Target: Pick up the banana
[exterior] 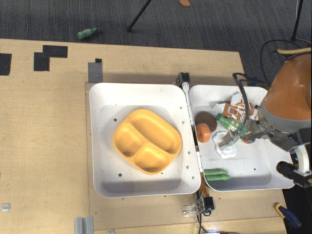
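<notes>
The gripper [229,139] sits low in the right bin [258,177], its fingers directly above a crumpled white object [227,150]. Whether the fingers are open or closed cannot be determined from this angle. A green and orange packet [233,116] lies just behind the gripper. To its left, near the divider, a brown rounded object [205,118] touches an orange ball [203,133]. A green item [216,174] rests near the front wall of the same bin. The left bin [105,179] contains a yellow compartmented tray [146,140]. No item can be positively identified as the banana. The grey and orange arm [290,94] enters from the right.
</notes>
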{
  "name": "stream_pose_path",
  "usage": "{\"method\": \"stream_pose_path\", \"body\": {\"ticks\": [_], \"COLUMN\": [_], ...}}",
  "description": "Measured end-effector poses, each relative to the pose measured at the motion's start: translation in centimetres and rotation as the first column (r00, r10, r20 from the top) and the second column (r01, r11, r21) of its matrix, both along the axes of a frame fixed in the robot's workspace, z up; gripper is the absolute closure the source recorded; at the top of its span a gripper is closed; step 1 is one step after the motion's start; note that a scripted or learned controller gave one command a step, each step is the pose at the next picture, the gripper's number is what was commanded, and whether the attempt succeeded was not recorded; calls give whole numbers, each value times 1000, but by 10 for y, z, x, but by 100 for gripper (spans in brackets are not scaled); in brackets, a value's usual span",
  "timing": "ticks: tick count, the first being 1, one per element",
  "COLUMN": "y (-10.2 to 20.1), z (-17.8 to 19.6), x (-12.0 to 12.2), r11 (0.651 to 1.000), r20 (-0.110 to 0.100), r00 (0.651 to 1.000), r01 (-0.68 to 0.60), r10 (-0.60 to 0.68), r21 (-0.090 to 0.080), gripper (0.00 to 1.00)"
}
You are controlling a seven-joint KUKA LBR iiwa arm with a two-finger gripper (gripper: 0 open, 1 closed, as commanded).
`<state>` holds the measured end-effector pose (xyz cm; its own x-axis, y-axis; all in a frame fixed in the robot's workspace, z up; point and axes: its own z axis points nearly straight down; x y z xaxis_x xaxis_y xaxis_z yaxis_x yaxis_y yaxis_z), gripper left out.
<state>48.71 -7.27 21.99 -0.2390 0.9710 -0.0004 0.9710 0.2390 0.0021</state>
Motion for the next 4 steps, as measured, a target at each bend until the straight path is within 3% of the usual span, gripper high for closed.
{"method": "stream_pose_path", "body": {"ticks": [1,2,3,4], "y": [44,36,15,62], "z": [39,-36,-35,-36], "x": [1,-1,26,0], "r11": [985,891,998,981], "r20": [1,-3,1,0], "r00": [985,891,998,981], "r01": [175,454,70,-195], "r10": [-175,-454,-70,195], "r21": [1,0,0,0], "gripper": [0,0,0,0]}}
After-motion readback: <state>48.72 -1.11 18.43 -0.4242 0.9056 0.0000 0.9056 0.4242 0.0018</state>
